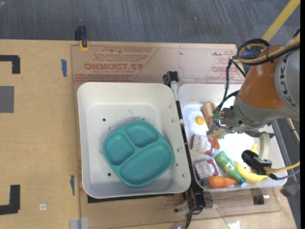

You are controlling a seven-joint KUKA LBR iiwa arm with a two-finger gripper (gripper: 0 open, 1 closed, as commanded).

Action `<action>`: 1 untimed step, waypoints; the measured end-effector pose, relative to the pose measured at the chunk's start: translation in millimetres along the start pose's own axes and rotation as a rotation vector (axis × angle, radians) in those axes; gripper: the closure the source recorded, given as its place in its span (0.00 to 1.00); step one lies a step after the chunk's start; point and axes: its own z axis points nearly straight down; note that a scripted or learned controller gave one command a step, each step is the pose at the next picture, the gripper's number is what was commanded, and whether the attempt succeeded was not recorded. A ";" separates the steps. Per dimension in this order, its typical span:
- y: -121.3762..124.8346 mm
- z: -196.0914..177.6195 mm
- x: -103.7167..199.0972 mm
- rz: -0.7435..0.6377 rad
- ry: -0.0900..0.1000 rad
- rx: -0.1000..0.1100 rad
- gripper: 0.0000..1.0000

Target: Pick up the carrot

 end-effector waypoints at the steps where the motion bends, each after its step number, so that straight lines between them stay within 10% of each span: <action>1: 64.9 -74.8 62.5 0.221 -0.003 0.004 1.00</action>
